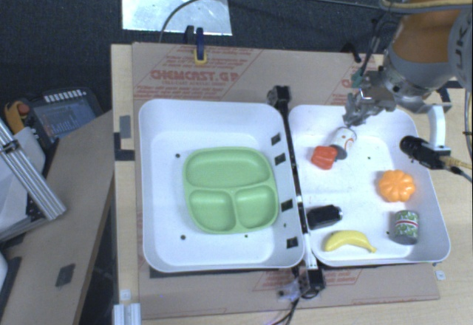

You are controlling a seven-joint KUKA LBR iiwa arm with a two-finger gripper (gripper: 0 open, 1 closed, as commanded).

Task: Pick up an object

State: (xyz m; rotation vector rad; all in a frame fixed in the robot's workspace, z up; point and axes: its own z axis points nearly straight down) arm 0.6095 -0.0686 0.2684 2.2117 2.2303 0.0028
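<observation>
gripper (353, 118), just above white bottle (342, 140)

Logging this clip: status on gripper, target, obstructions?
Gripper above right bin, fingers unclear. Small white object just below, not gripped. Red piece beside it.

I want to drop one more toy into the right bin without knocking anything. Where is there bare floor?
In the right bin, bare floor lies mid-bin, bordered by the red toy, pumpkin, banana and black block. The front right corner is crowded by the can; the gripper hangs over the back.
</observation>
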